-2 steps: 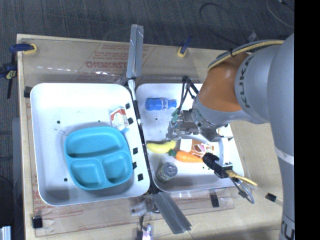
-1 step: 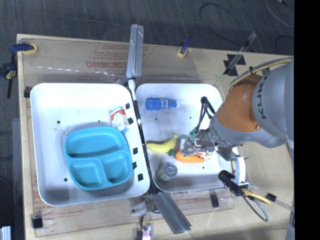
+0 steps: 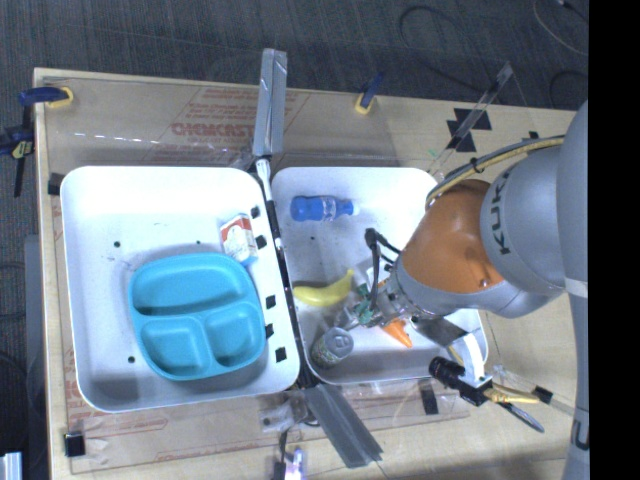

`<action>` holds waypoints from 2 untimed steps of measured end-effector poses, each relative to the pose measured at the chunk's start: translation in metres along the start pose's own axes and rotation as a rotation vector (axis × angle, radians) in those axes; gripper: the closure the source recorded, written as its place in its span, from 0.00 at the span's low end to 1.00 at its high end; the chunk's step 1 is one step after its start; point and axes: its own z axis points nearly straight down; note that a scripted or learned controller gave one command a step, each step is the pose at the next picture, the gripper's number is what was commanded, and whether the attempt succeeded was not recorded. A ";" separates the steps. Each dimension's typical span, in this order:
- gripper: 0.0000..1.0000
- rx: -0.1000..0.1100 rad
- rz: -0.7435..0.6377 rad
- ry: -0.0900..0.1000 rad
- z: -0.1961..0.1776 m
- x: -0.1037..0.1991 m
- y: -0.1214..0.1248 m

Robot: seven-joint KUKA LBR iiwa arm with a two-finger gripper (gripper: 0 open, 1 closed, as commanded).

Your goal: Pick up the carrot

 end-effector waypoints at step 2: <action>1.00 0.001 0.097 -0.001 -0.122 0.010 0.003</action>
